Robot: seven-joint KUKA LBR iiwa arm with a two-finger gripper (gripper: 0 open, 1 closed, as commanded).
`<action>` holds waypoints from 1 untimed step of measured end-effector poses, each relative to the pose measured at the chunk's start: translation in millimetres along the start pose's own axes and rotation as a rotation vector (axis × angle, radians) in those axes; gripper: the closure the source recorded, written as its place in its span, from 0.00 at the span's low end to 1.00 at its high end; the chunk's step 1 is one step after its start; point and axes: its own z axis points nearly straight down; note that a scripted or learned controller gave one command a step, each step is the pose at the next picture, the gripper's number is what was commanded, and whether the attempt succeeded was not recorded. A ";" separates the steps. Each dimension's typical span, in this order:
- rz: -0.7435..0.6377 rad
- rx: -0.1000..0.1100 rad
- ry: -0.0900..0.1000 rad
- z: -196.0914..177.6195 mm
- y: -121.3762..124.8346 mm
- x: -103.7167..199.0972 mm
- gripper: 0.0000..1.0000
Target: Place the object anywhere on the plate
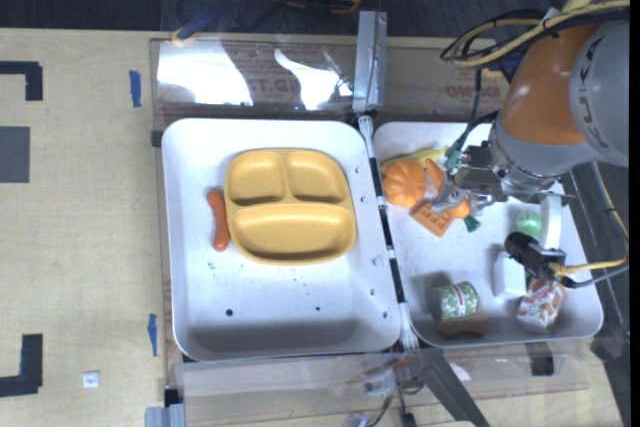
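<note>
Looking down at a slant on two shallow white bins side by side, the left bin (pixel 190 315) holds a yellow divided plate (pixel 290 205) near its middle. An orange hot-dog-shaped toy (pixel 218 219) lies just beside the plate at its 9 o'clock, its long axis running from 12 to 6 o'clock.

The grey arm (pixel 590 85) with its orange band enters from 2 o'clock and reaches into the right bin (pixel 585 320). Its pincer (pixel 455 190) hangs over a cluster of toys near that bin's 10 o'clock corner; whether its fingers are apart or together cannot be told. An orange pumpkin-like toy (pixel 405 183) sits just beside the pincer at its 9 o'clock. A flat orange piece (pixel 437 215) lies directly under the pincer, tilted, its long axis from 1 to 7 o'clock.

Farther toward 5 o'clock stand a green-labelled can (pixel 458 300), a small printed packet (pixel 540 303) and a white-and-green bottle (pixel 548 220).
</note>
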 end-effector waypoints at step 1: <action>-0.154 -0.005 0.000 -26.2 24.7 65.0 1.00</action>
